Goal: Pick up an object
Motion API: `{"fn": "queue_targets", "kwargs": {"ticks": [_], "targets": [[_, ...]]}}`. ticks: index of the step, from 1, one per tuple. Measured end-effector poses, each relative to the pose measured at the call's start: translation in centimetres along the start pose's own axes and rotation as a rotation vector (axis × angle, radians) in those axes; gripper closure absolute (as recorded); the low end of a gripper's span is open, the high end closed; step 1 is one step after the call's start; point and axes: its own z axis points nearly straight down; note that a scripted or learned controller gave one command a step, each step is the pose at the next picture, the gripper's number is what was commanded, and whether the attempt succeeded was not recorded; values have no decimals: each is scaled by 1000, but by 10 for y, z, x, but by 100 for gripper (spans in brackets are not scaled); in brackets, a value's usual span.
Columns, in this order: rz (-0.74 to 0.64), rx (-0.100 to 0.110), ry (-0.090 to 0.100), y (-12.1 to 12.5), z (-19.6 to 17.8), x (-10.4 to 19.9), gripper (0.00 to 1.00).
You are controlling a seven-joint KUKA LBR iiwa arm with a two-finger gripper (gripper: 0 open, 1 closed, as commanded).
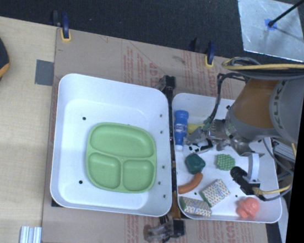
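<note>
Arm: we see the grey arm (265, 105) with its orange band reaching in from the right, low over the right bin (273, 212).
End effector: the end effector (212, 136) sits at the far-left part of the right bin, and we cannot tell from here how it is set, or whether it has anything.
Nearest candidates: a blue bottle (179, 126) lies along the bin's left wall, just beside the end effector; a small black-and-white piece (196, 148) sits right under it.
Other objects: a dark green lump (195, 163), a green spotted ball (224, 162), an orange sausage (190, 183), a patterned box (215, 192), a flat packet (195, 207) at the near edge, a pink toy (247, 208) in the near-right corner.
Left bin: the left bin (67, 135) carries a green divided tray (121, 157) in its middle.
Progress: we judge nothing is lifted yet; every object looks to be resting on the bin floor.
Left to do: grasp one object and raise it clear.
</note>
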Motion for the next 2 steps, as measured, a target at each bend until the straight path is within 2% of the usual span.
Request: {"fn": "queue_targets", "kwargs": {"ticks": [1,2], "targets": [[-1,-7,3,0,6,-59,0],[-2,18,0,64,19,-18,0]]}}
